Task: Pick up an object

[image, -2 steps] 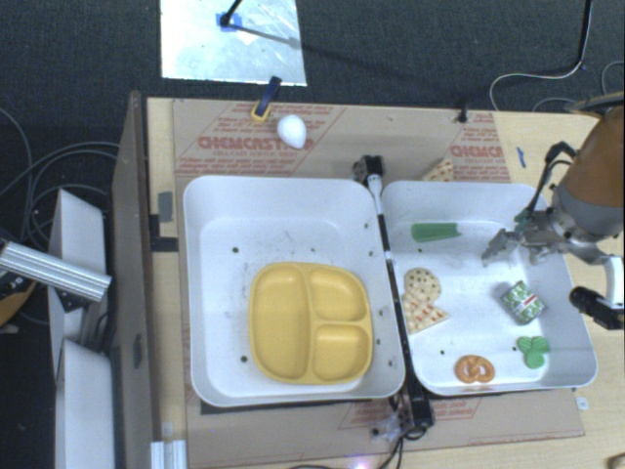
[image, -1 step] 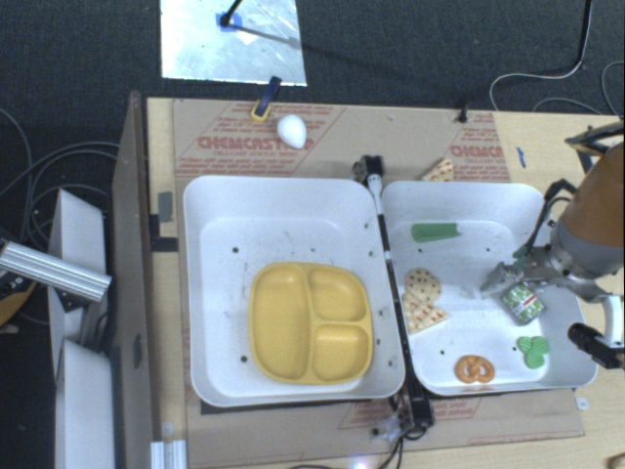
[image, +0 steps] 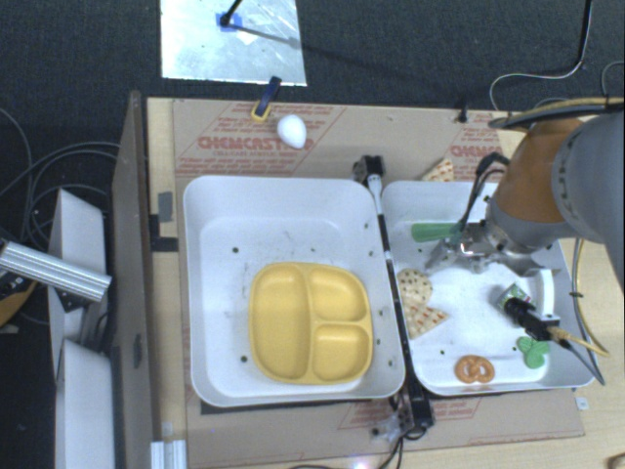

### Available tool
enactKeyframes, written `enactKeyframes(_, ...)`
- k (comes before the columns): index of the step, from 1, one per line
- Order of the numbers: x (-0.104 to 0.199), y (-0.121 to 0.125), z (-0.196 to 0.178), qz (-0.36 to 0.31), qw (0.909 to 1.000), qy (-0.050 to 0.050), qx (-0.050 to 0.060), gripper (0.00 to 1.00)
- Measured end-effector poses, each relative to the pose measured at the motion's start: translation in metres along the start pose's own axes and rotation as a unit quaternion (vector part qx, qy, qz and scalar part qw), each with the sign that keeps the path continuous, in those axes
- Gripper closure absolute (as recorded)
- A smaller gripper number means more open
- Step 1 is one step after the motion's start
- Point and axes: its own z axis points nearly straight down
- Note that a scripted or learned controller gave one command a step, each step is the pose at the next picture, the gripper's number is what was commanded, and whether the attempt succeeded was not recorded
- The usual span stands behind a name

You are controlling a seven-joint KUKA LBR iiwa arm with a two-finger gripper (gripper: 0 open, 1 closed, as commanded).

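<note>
My gripper (image: 451, 251) is low over the back part of the right bin (image: 488, 384), with the grey arm and its orange band coming in from the right. A green elongated object (image: 428, 231) lies just left of and behind the gripper, close to it; whether they touch I cannot tell. Two tan crackers (image: 416, 286) lie in front of the gripper near the bin's left wall. A brown pretzel (image: 475, 368) sits near the front edge. A small green piece (image: 532, 352) rests at the front right.
The left bin (image: 225, 223) holds a yellow divided plate (image: 311, 320). A white egg (image: 291, 130) and a blue-yellow item (image: 265, 100) lie on the cardboard behind the bins. Another cracker (image: 441, 171) lies behind the right bin.
</note>
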Motion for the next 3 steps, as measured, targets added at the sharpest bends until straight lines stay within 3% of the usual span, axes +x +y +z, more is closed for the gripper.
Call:
enactKeyframes(2,-0.079,0.027,-0.001,0.005,1.0,-0.001,-0.001,0.0)
enactKeyframes(3,-0.083,0.025,-0.096,0.004,1.0,-0.002,-0.002,0.0)
